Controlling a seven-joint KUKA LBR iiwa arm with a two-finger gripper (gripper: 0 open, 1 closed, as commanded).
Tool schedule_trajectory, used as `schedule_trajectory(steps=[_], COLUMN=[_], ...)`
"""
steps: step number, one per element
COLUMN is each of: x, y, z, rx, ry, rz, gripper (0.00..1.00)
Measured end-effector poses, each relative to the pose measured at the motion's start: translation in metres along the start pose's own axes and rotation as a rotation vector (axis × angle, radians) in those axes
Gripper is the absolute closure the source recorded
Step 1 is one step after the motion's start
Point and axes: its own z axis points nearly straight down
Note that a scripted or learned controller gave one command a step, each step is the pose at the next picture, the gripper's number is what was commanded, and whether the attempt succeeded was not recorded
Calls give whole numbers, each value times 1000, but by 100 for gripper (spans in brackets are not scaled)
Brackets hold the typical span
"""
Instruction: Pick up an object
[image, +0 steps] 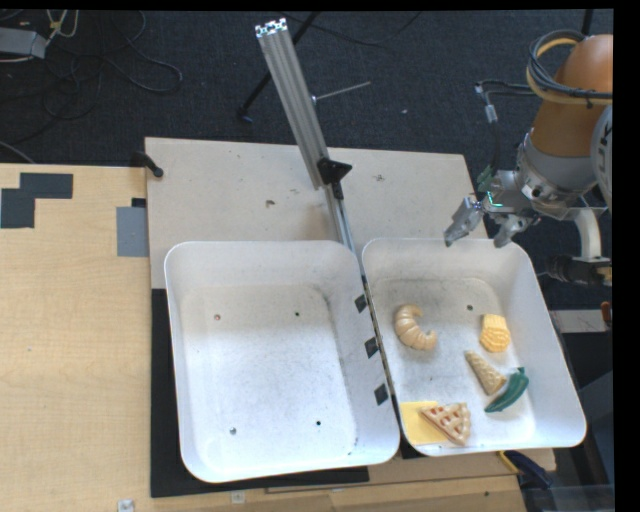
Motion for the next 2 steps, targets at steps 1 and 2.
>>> schedule_trajectory(steps=[1, 2], x=[4, 4], y=[-5, -4], z=[45, 88], rx=[3, 3], ry=[1, 1], rz=[2, 3], gripper=[0, 0])
